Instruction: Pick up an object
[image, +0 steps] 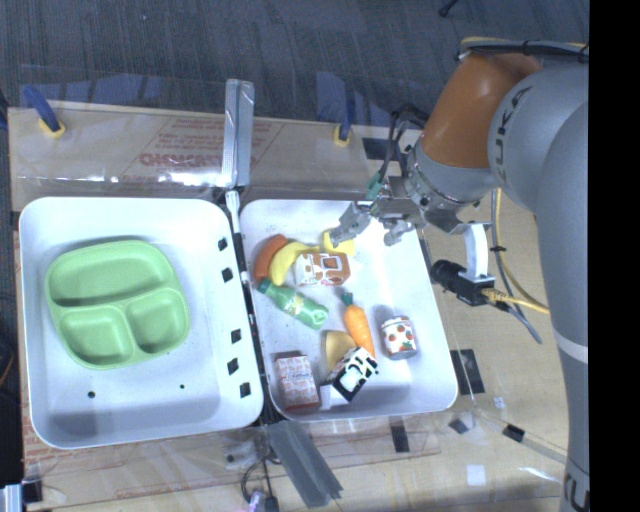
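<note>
My gripper (372, 228) hangs over the far part of the right bin (425, 350), its fingers spread open with nothing between them. The left fingertip (349, 222) sits right beside a small yellow piece (331, 241). Just in front lie a banana (287, 259), an orange round fruit (266, 256) and a small white carton (326, 268). Toward the front of the bin are a green bottle (296, 303), a carrot (358, 326), a red-and-white jar (398, 337), a yellow wedge (337, 346), a black-and-white spotted item (354, 374) and a brown box (297, 380).
The left bin (60, 400) holds a green divided plate (118, 301). A metal divider (238, 130) rises between the bins at the back. A black cable fitting (462, 282) and yellow hose (520, 305) hang from the arm beside the right bin's right wall.
</note>
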